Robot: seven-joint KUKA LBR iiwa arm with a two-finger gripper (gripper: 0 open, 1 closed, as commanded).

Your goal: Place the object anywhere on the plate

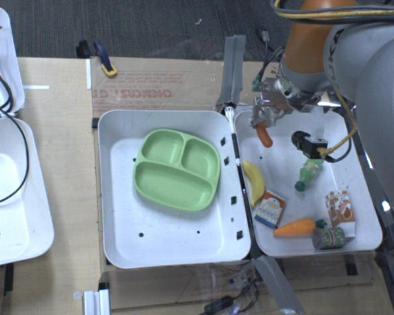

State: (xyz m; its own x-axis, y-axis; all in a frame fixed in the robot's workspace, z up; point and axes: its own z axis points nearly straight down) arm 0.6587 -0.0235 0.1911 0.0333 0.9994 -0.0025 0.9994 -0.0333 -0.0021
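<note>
The gripper [266, 125], at the upper left of the right bin [366, 176], clamps a small red sausage [265, 136] hanging from its fingers, lifted clear for carrying left to the green plate [177, 169].

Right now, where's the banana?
The banana lies in the right bin, against its left wall, just above the small carton and below the gripper, which has a red sausage between its fingers.

Fixed overhead camera, slanted down, both bins [111, 176] in view
</note>
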